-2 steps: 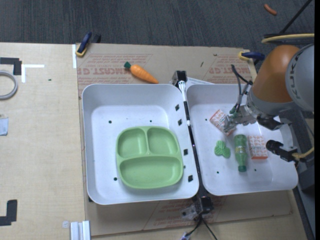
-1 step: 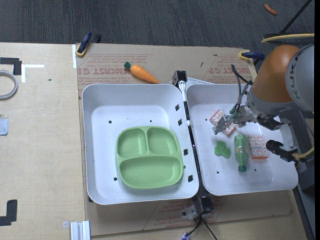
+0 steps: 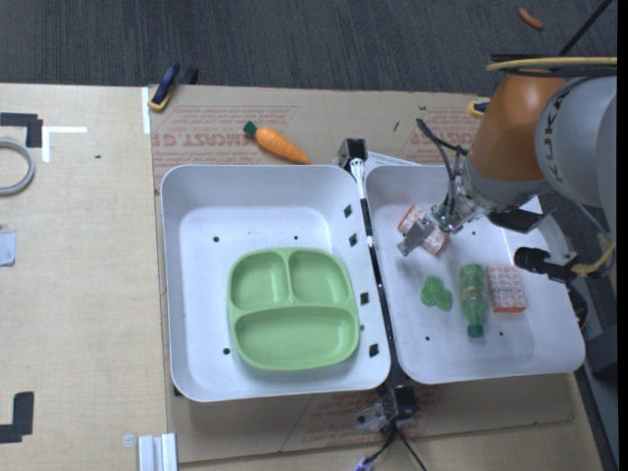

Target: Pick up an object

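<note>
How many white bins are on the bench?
2. The left shallow white bin holds a green divided plate; the right shallow white bin lies beside it, under the arm.

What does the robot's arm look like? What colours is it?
The arm is fat and rounded, grey with a shiny orange band above the wrist. Dark letters run along the grey shell. Thin black cables loop beside the wrist, and the arm narrows to a small metal gripper at the end.
</note>
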